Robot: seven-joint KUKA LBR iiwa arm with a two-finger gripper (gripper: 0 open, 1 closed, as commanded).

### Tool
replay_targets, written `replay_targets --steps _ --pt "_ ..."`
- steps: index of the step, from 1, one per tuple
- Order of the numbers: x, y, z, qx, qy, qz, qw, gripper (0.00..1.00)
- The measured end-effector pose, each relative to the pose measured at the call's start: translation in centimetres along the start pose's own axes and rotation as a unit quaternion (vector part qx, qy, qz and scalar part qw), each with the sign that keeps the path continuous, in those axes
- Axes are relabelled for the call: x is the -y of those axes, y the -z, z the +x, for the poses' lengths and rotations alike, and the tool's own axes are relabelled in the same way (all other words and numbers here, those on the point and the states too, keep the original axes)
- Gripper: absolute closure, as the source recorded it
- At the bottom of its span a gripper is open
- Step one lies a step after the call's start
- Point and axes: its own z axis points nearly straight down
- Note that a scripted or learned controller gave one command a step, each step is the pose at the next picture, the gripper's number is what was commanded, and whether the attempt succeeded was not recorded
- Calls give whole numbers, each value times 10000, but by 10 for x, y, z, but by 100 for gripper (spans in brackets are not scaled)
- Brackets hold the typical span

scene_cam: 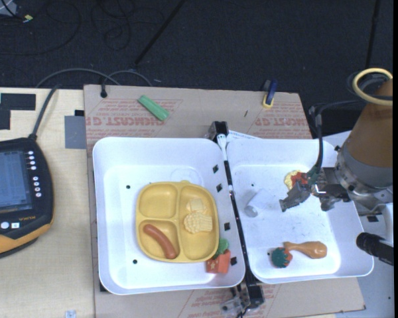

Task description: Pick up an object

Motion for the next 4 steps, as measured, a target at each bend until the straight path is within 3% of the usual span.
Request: replay_targets --steps 1,2,4 --pt "0 10 -1 -4 -3 14 10000 100" --pt "14 38 47 -3 26 -17 10000 100" --pt "14 158 158 1 32 -35 10000 100"
